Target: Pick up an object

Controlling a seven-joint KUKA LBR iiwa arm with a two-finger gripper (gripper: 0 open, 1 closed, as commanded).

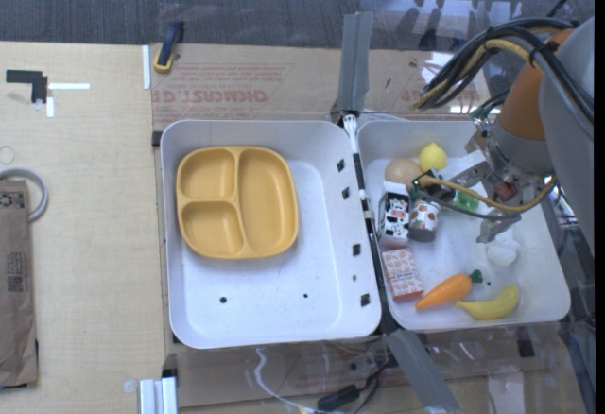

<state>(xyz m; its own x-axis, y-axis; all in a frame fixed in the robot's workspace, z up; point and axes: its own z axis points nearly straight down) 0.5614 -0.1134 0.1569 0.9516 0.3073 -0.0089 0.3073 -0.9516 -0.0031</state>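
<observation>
Gripper — finger state cannot be determined — hangs near the carrot: likely light, rigid, smooth — grasp mid-body.

Two white bins sat side by side; one yellow tray, one carrot, one banana, one lemon.

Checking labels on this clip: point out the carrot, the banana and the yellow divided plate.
carrot (442, 290), camera view, middle of its orange body
banana (490, 303), camera view, middle of its curve
yellow divided plate (267, 198), camera view, floor of its large compartment
</observation>
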